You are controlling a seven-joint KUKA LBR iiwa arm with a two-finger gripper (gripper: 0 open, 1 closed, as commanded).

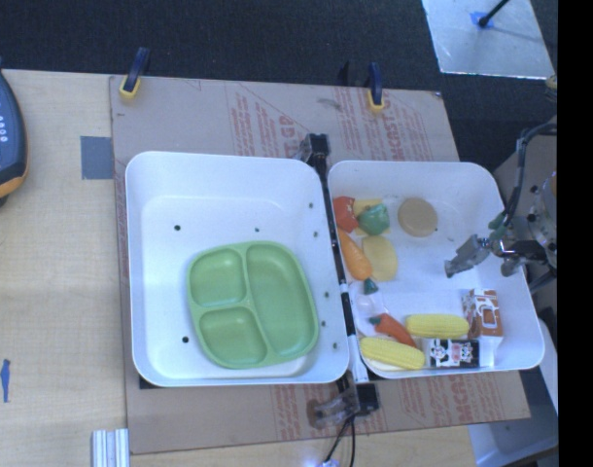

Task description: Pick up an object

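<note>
arm: low from right | end effector over right bin (near rim)

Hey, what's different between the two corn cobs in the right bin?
The upper corn cob lies level across the view, while the lower corn cob is tilted, its right end lower. The upper one lies nearer the bin's right side, beside an orange carton; the lower one lies by the bin's front left corner, next to a black and white carton. Both are yellow, lie flat and look similar in size.
</note>
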